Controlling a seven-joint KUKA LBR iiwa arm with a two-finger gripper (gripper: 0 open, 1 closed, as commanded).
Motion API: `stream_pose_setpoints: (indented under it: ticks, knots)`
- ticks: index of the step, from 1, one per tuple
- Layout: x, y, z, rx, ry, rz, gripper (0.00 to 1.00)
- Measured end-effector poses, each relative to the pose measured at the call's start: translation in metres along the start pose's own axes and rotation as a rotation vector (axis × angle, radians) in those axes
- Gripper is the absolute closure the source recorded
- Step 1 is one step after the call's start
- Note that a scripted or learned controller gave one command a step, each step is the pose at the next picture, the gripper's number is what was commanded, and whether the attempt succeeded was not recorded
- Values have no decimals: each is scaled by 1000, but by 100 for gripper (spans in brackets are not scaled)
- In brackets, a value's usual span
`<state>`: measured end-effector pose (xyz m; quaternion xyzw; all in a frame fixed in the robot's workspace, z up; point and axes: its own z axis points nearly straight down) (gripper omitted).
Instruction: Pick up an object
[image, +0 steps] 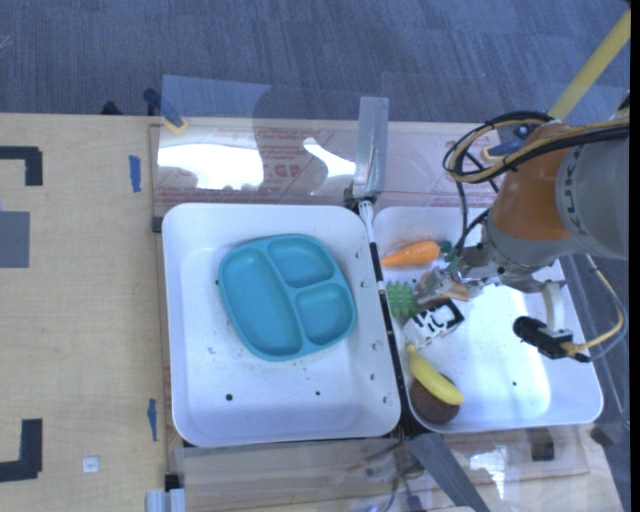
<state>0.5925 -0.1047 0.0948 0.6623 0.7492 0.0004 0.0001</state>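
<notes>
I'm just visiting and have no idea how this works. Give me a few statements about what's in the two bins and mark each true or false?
1. The blue divided plate lies in the left bin. True.
2. The carrot is on the blue plate. False: it lies in the right bin, near its far left corner.
3. The banana lies in the right bin, near its left wall. True.
4. The gripper hangs over the left bin. False: it is over the right bin, close to the carrot and a small green object.
5. The blue plate has three compartments. True.
6. The arm reaches in from the left. False: it comes in from the right.
</notes>
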Motion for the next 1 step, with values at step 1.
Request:
stream_pose_setpoints:
  ticks: [1]
  knots:
    - [57, 48, -113, -5, 1, 188, 100]
